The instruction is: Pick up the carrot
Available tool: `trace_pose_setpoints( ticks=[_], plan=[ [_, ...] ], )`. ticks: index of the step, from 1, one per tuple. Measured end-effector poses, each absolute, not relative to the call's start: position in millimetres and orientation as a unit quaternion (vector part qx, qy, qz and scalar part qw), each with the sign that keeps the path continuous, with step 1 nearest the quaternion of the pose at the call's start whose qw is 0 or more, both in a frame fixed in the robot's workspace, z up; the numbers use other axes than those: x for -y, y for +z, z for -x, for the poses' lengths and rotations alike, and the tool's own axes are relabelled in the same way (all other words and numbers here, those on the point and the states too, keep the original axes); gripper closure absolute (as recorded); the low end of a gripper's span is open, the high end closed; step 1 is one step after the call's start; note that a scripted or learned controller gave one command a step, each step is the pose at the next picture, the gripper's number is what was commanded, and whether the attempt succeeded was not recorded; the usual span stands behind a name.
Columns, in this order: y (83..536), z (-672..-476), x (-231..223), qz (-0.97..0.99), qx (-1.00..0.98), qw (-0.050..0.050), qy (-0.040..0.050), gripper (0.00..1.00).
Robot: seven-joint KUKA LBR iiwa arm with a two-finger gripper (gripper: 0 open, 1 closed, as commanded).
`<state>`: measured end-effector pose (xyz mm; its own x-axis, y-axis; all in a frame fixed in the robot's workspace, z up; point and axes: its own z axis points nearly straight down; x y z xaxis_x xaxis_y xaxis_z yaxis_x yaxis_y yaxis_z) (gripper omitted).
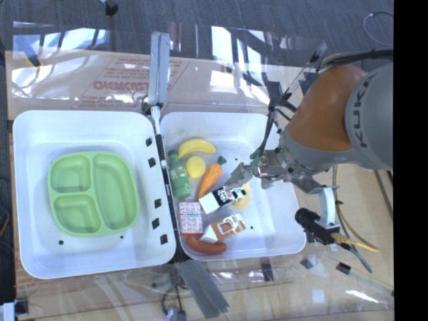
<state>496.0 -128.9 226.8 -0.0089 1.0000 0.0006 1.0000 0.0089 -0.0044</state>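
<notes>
Grey carpet runs across the top of the frame, and below it my bench carries two shallow white bins side by side, with a printed cardboard sheet under clear plastic behind them.

From my seat, the arm [338, 116] comes in from the right edge, its orange band bulging at upper right and the grey wrist bending down and leftward over the right bin [284, 243]. The gripper [239, 176] reaches toward the middle of that bin — a grey finger slants down-left near the pile of toy food, but I cannot tell whether the fingers are apart or together, and I see nothing between them.

Just left of the fingertip lies the carrot [210, 178], orange, slanting from lower left to upper right with its green top at the upper end. It rests in the bin, touching the lemon [194, 166] on its left. Above them sits a banana [196, 146]; a green bottle [178, 176] lies along the bin's left wall. Below the carrot are a black-and-white carton [221, 198], a red-and-white box [190, 218], an orange packet [229, 227] and a sausage [206, 247] near the bottom wall.

Over in the left bin [27, 179] — well apart from the arm — sits a green divided plate [93, 192].
</notes>
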Motion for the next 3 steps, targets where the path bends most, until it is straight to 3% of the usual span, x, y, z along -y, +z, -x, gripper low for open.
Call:
trace_pose_setpoints(
  ticks=[1, 2, 3],
  plan=[
    [152, -554.5, 102, 0.732, 0.682, 0.001, 0.0016, 0.0],
    [92, -583.9, 105, 0.76, 0.649, -0.001, 0.0021, 0.0],
    [99, -584.1, 103, 0.76, 0.65, 0.0, 0.0022, 1.0]
  ],
)
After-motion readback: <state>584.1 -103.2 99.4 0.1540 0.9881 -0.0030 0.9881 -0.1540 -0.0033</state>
